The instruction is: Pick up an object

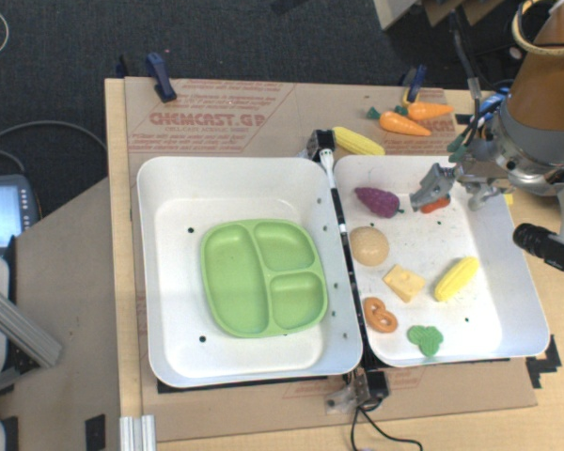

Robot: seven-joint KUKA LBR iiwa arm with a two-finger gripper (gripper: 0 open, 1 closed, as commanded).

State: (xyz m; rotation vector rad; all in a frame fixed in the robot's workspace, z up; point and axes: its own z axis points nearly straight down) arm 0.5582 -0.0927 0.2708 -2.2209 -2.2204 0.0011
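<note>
The right bin [508, 332] holds several toy foods: a purple grape bunch [378, 200], a tan bun [368, 246], a cheese wedge [403, 283], a yellow corn cob [456, 278], an orange pretzel [380, 316] and green broccoli [426, 339]. My gripper [432, 189] hangs low over the bin's far part, just right of the grapes. A small red item [436, 207] peeks out right below it; whether the two touch is unclear.
The left bin [160, 252] carries a green divided plate [262, 276]. Behind the right bin on the cardboard lie another corn cob [357, 142] and two carrots [404, 123]. Blue clamps [160, 75] grip the board's far edge. The arm [536, 111] comes in from the right.
</note>
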